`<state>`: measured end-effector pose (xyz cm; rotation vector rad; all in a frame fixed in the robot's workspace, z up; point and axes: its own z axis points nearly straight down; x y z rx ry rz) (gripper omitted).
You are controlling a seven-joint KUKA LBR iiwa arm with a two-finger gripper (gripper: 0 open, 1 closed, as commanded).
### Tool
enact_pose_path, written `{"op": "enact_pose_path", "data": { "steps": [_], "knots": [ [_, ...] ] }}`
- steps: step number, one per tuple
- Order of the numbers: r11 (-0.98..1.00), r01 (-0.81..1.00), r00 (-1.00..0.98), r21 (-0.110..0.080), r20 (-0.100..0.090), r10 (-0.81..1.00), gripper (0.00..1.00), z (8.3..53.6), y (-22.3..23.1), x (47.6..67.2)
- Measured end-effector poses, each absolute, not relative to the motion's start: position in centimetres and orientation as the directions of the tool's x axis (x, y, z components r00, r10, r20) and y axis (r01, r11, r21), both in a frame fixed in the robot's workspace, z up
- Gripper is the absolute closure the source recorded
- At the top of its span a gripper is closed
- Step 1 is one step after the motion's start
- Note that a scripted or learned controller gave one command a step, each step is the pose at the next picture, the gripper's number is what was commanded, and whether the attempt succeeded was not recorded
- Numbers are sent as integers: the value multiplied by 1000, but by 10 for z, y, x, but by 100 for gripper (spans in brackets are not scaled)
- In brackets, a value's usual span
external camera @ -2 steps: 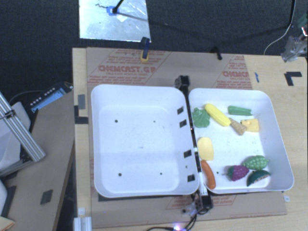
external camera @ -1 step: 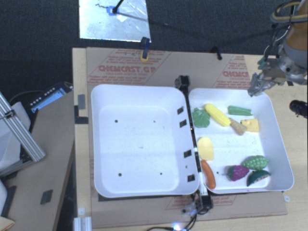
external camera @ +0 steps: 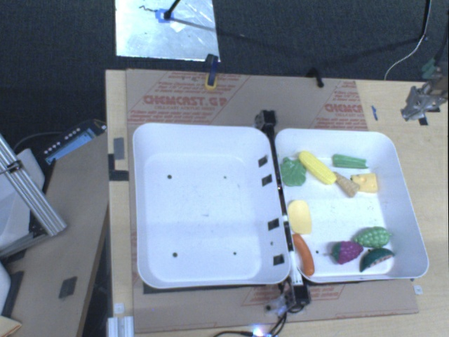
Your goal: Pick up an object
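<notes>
- The pincer (external camera: 423, 104) hangs at the far right edge of the scene, beyond the back right corner of the right bin (external camera: 401, 166); nothing sits in it, and from here I cannot tell how it is set.
- I'd judge the picking has hardly begun: no toy is lifted, and all of them lie in the right bin, forward and to the left of the pincer.
- Nearest to it are the green bean (external camera: 349, 161) and the yellow wedge (external camera: 365, 182); the corn cob (external camera: 317, 167) lies further left, touching a leafy green piece (external camera: 292, 172).
- The next move, I think, calls for swinging over the bin and dropping onto one toy that stands apart.
- Awkward ones: the carrot (external camera: 304, 253) hugs the bin's left wall, and the purple grapes (external camera: 346, 250), green lump (external camera: 372, 236) and watermelon slice (external camera: 376, 258) crowd together.
- The left bin (external camera: 203, 206) lies well away across the tabletop (external camera: 119, 209).
</notes>
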<state>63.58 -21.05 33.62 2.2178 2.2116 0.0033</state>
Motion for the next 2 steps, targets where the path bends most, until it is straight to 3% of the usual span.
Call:
{"op": "enact_pose_path", "data": {
  "steps": [1, 2],
  "knots": [
    [6, 1000, -6, 21, -8, 1000, 100, 547, -206, 650],
    [7, 1000, -7, -11, 5, 1000, 100, 407, -156, 620]
  ]
}}
